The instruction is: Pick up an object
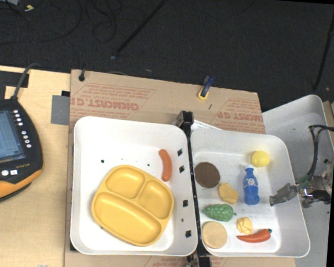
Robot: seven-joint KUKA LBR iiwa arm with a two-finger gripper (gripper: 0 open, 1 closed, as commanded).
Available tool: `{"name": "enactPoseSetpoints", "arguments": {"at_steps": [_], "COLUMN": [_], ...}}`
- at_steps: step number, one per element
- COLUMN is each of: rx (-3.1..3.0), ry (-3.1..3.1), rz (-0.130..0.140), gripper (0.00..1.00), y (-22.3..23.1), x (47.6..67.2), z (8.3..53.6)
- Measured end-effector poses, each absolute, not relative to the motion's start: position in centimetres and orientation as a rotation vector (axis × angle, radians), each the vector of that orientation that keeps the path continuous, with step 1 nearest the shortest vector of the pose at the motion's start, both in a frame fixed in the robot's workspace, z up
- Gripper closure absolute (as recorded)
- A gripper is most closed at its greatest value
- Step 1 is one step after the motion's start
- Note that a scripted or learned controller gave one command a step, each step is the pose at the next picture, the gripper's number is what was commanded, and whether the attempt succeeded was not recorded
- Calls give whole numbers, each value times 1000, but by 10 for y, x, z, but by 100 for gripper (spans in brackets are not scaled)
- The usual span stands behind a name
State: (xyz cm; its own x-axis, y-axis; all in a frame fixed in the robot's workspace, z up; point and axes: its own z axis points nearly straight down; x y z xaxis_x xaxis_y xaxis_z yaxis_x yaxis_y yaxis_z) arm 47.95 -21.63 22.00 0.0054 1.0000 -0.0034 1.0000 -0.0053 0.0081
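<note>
The 2 white bins sit side by side on the cardboard, the left bin (90,146) holding a yellow tray (133,204) with 3 compartments and, just past the tray's far right corner, a small sausage (165,165) lying nearly along the divider. The right bin (288,239) carries all the other pickable things: a brown disc (207,174) near the divider, a blue bottle (251,186) lying with its long axis running near to far, a green pod (218,211), a tan disc (215,235), a red pepper (254,236) lying left to right close to the front wall, a yellow ball (260,159) toward the back, and 2 small yellow pieces, 1 (228,193) between brown disc and bottle, the other (244,225) touching the pepper. The gripper (280,196) hangs at the right bin's right edge, apart from every object; it is dark and small, and whether it is spread or closed I cannot tell. Nothing sits in it. The relation that matters: all the right bin's things lie to the gripper's left, and the bottle is the closest, just beside it with bare floor between. I judge the reach has barely begun; a short move left and down would meet the bottle across its narrow width.
</note>
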Motion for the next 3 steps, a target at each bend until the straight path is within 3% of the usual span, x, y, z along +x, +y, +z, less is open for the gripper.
{"name": "enactPoseSetpoints", "arguments": {"at_steps": [1,2,3], "rx": [2232,2211,2216], "ry": [2215,2225,2236], "rz": [-2,7,-2], "gripper": [100,100,100], "y": [-217,-161,-69], "x": [478,493,509], "z": [222,312,278]}}
